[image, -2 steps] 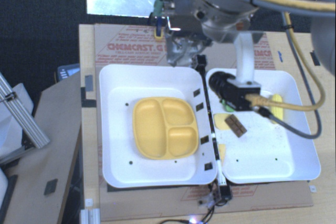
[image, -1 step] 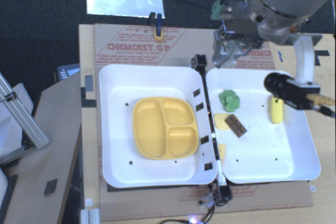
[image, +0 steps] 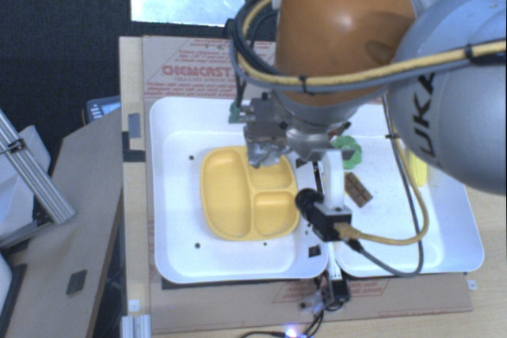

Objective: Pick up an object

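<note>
- The gripper (image: 265, 150) hung low over the left bin (image: 170, 170), its metal body just under the arm's large orange band (image: 341, 20); its tip sat at the upper edge of the yellow divided tray (image: 238, 198).
- Whether the gripper was wide or closed could not be told, since the wrist hid it from above.
- The yellow divided tray lay flat in the left bin, toward that bin's right side, with three compartments facing up.
- A black cable fitting (image: 317, 214) with a yellow cable (image: 388, 237) hung beside the tray's right edge, over the wall between the bins.
- In the right bin (image: 467, 249) lay a green object (image: 347, 150), a small brown block (image: 358, 190) and a yellow object (image: 416, 166) partly hidden by the arm (image: 451, 99).
- Both bins rested on a cardboard sheet (image: 190, 67) printed with red lettering.
</note>
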`<control>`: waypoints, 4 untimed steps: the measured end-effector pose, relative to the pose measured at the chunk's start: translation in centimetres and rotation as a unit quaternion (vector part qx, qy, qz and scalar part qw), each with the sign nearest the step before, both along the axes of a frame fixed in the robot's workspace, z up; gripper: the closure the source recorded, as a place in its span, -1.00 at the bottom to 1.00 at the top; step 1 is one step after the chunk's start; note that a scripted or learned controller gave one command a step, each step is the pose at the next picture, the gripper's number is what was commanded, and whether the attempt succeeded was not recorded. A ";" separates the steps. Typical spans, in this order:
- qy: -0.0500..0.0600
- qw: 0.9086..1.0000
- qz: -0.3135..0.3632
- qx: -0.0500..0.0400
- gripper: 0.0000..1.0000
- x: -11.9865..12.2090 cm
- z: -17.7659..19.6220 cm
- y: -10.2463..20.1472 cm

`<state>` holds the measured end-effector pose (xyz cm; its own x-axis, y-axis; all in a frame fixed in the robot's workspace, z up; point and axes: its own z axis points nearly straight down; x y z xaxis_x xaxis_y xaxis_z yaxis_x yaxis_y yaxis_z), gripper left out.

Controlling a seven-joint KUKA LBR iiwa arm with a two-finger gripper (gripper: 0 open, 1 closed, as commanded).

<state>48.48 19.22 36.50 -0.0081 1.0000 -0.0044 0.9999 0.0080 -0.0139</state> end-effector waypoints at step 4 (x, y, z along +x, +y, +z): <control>0.000 1.000 0.000 0.000 1.00 -0.1 2.8 0.3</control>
